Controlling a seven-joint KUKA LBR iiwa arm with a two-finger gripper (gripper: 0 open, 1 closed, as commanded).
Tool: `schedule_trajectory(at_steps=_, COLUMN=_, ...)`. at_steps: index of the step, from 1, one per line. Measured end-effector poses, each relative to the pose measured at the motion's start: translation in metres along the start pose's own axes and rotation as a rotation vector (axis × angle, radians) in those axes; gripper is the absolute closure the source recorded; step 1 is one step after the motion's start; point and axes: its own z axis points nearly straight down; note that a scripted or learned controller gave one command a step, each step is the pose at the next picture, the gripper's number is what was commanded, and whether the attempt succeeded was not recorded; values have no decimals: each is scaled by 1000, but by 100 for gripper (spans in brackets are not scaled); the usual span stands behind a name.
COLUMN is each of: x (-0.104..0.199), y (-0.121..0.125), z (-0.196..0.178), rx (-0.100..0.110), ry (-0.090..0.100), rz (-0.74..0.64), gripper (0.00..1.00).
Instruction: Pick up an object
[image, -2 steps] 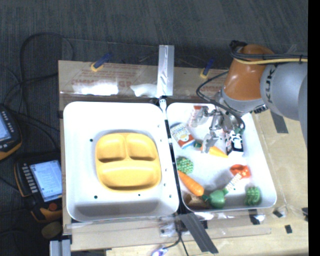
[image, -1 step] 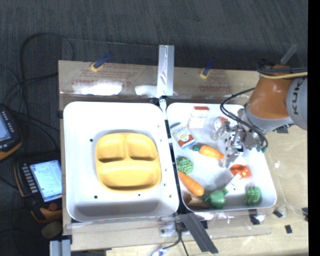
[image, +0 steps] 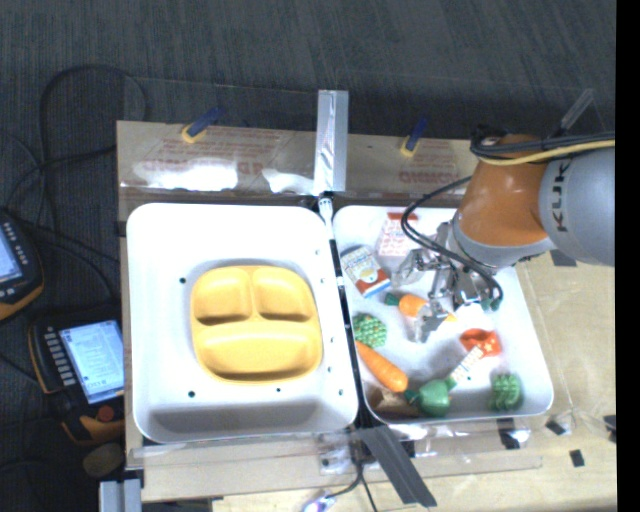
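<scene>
At the near edge of the bench (image: 575, 300), in the right bin (image: 530, 350), a green pepper (image: 434, 396) lies against the front wall, with a broccoli floret (image: 505, 390) off to its right and a carrot (image: 381, 367) slanting up to its left. Just behind the carrot sits a small green bunch (image: 369, 329), close to the wall between the bins. A red and white piece (image: 477, 348) lies between the pepper and the gripper (image: 440, 305), near the bin's middle. The gripper hangs over the right bin, fingers pointing down, directly beside a small orange toy (image: 411, 305); its fingers look slightly parted with nothing clearly between them, though the metal parts blur together and I cannot tell for sure. Behind it, a small can (image: 358, 264) and a white carton (image: 391, 242) rest toward the bin's far left corner. The arm (image: 520, 205), with its orange band, comes in from the right. In the left bin (image: 160, 300), a yellow tray (image: 256, 322) with three compartments lies flat in the middle.
</scene>
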Motion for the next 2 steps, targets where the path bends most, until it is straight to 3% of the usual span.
schedule_trajectory(at_steps=1, x=-7, y=30, z=0, rx=3, ry=0, rz=-44, gripper=0)
schedule_trajectory(at_steps=2, x=41, y=19, z=-1, rx=1, ry=-1, rz=-69, gripper=0)
